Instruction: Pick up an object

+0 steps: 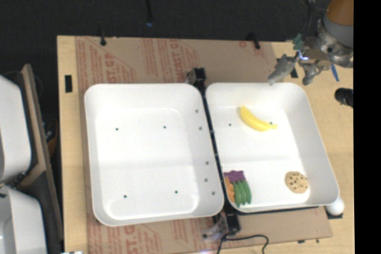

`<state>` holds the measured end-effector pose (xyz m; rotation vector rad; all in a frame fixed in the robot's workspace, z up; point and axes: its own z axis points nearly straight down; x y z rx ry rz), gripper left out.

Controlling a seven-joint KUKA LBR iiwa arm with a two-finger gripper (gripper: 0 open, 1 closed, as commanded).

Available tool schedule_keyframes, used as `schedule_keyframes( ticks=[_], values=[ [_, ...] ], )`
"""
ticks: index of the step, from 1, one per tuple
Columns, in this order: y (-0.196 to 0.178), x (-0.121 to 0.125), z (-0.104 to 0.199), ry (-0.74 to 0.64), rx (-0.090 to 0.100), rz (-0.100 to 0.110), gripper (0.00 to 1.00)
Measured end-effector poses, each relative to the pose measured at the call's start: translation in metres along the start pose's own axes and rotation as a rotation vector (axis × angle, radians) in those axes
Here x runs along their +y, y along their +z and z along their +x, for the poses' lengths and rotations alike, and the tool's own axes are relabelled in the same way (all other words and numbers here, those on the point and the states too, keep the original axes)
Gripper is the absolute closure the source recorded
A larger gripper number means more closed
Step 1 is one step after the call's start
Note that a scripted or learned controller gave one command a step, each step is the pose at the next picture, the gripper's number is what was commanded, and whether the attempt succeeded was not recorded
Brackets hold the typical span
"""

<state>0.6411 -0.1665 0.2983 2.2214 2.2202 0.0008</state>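
Observation:
A yellow banana point(256, 119) lies in the upper middle of the right bin point(309, 128). A round cookie point(296, 182) rests near that bin's lower right corner. A small bundle of purple, orange and green toy vegetables point(237, 187) sits at its lower left corner. My gripper point(294, 71) hangs over the bin's far right rim, above and right of the banana, with its two fingers spread apart and nothing between them.
The left bin point(95, 146) stands beside the right one on a cardboard sheet point(137, 59). A black clamp point(196, 76) sits at the bins' far junction. White containers point(12, 146) stand at the left edge of the bench.

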Motion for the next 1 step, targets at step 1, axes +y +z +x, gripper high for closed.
schedule_keyframes(
  ticks=[1],
  values=[
    [0.0459,0.0475,-0.0355,0.001,0.000,0.004,0.00]
  ],
)
